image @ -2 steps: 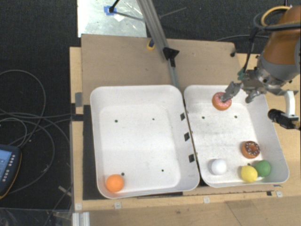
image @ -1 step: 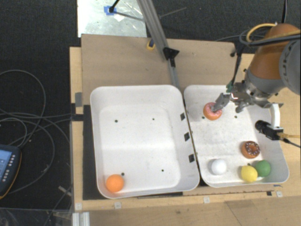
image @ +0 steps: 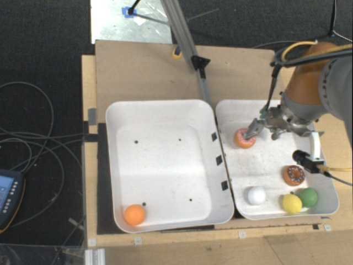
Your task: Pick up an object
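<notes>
The bench is a tan board w/ two shallow white bins set side by side on it, over dark carpet w/ loose black cables at the left and a handheld screen unit at the left edge; a pale floor patch w/ blue tape sits at the top, and a grey pole slants down from there to the bench. The arm, grey w/ an orange band, reaches in from the right over the right bin. Its gripper hangs low in that bin's upper part, fingers partly spread, nothing seen between them. A pink donut lies just below-left of the gripper, touching or nearly touching one finger tip; contact can't be told. Farther below and to the right of the gripper lie a brown sprinkled donut, a white ball, a yellow lemon-like fruit and a green ball, the last two touching, all near the bin's lower edge. The left bin sits well left of the gripper and holds an orange ball in its lower-left corner, far from the fingers.
</notes>
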Robot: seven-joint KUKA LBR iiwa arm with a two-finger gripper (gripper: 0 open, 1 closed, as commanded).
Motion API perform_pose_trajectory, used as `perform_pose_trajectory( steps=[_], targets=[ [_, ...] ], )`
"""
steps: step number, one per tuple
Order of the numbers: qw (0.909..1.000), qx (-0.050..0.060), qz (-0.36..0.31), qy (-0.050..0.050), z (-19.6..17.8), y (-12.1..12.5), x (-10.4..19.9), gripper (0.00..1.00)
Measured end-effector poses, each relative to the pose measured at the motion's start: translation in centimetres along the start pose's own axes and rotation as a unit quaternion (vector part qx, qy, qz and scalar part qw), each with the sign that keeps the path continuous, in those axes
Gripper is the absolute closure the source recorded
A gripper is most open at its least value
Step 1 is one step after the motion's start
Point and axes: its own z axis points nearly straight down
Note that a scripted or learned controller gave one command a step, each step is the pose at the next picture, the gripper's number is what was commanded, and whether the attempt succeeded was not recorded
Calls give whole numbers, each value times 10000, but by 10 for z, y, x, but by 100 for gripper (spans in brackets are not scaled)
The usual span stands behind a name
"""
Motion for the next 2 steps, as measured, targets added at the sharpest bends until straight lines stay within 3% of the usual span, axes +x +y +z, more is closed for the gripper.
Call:
perform_pose_trajectory(
  steps=[1, 2],
  targets=[
    [10000, -32, 0, -2, -14, 2, 0, 100],
    [10000, -42, 1, -6, -61, -5, -1, 100]
  ],
)
